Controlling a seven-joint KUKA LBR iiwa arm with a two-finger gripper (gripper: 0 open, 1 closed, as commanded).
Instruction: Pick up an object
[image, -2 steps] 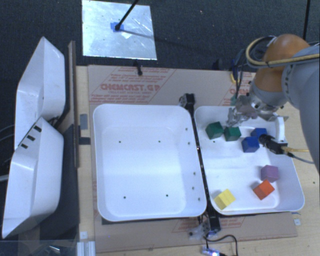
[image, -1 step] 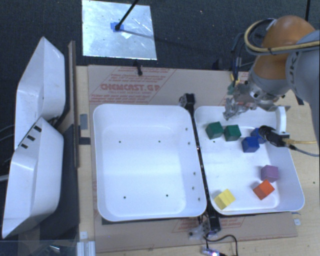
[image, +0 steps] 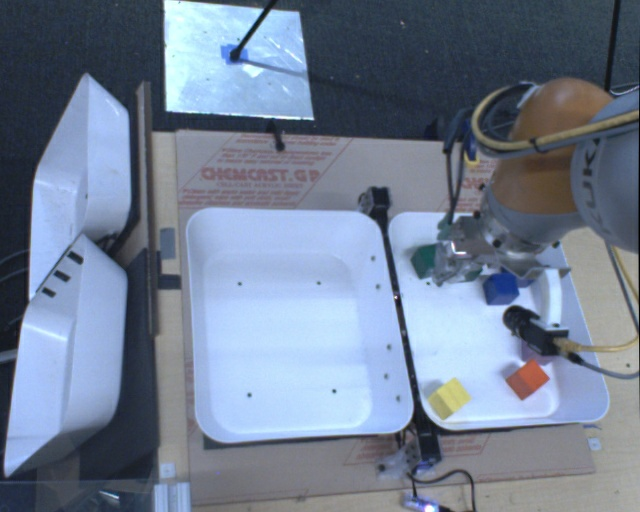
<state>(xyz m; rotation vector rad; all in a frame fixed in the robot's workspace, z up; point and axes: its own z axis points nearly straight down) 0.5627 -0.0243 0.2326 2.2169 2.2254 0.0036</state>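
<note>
a robotics lab or test bench is shown. two shallow white bins are set side by side on a cardboard sheet printed with red lettering, laid over dark carpet-like flooring. a grey and orange robot arm is seen at 2 o'clock, wrapped in loose cables. small coloured blocks are scattered in the bin at 4 o'clock. a shiny metal plate is placed at 12 o'clock, and white moulded covers are stacked at 9 o'clock.

Bins smooth glossy white plastic; bench board matt cardboard; foil sheet shiny, crinkled.
</note>
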